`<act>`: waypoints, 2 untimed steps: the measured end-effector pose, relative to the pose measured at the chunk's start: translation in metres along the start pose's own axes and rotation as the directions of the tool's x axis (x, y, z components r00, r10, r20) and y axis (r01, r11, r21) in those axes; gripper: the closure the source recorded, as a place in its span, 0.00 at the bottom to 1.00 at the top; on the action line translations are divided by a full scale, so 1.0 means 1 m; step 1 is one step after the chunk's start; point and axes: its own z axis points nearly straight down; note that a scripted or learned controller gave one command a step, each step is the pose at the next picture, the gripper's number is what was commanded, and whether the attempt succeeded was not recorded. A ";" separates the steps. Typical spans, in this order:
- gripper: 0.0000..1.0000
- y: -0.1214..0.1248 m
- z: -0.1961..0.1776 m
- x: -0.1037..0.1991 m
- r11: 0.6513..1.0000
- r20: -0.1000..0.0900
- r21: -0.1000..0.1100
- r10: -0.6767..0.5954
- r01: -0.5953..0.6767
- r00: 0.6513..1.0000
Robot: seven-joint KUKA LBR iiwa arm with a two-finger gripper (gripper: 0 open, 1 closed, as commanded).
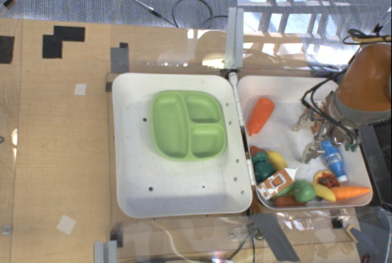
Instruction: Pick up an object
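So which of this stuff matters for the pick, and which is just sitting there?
In play:
gripper
blue bottle
orange carrot
toy heap
right bin

Lying about:
green divided plate
left bin
black cable

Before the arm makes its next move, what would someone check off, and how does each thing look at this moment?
1. Gripper over the right bin, where the toys lie: ok.
2. Something within reach: ok, the blue bottle lies right beside the fingertips.
3. Bottle between the fingers: cannot tell, wrist and cables crowd that spot.
4. Room around the bottle: not ok, the small red toy and the yellow banana lie close below it.
5. Orange carrot free as a spare target: ok, it lies apart at the bin's left side.
6. Green divided plate in the left bin out of the way: ok.
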 end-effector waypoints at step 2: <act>0.00 -0.001 0.000 -0.007 0.986 0.000 0.001 -0.164 0.164 0.986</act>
